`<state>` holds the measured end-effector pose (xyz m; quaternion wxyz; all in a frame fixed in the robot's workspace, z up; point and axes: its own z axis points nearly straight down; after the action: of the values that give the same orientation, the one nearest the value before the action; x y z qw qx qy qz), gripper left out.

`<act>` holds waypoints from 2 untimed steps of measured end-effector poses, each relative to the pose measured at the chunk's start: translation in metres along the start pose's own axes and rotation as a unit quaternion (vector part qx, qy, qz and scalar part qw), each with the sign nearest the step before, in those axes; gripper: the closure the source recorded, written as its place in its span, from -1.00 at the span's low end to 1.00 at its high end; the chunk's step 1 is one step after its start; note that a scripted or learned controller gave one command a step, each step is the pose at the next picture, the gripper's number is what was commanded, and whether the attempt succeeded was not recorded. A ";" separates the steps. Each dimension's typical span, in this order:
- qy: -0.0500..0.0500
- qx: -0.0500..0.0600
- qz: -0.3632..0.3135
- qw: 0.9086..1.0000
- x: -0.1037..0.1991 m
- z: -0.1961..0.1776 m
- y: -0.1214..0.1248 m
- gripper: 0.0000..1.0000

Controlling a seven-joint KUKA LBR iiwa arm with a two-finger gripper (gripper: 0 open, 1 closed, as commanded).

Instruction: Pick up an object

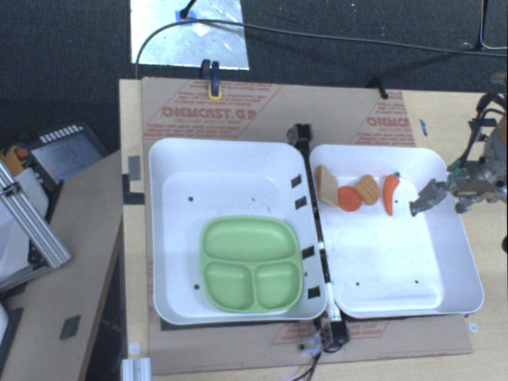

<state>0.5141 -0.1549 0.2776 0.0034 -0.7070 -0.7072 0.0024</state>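
Note:
Several toy foods lie in a row at the back of the right bin (397,284): a tan wedge (325,186), a red round piece (349,199), a tan biscuit-like piece (367,189) and an orange carrot-like piece (390,194) with a white piece (405,190) beside it. My gripper (425,198) reaches in from the right over the bin's right side. Its tip is just right of the white and orange pieces, and nothing can be seen held in it.
The left bin (182,173) holds a green three-compartment plate (250,262). A black divider with clips (311,213) runs between the bins. Cardboard (238,109) lies under both, and a cable (317,36) crosses the floor behind.

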 end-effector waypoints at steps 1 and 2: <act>-0.001 -0.005 -0.001 1.000 0.000 -0.005 0.002 -1.00; -0.001 -0.004 -0.001 1.000 0.010 0.042 0.006 -1.00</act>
<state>0.5193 -0.1452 0.2352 0.0003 -0.7064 -0.7078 0.0000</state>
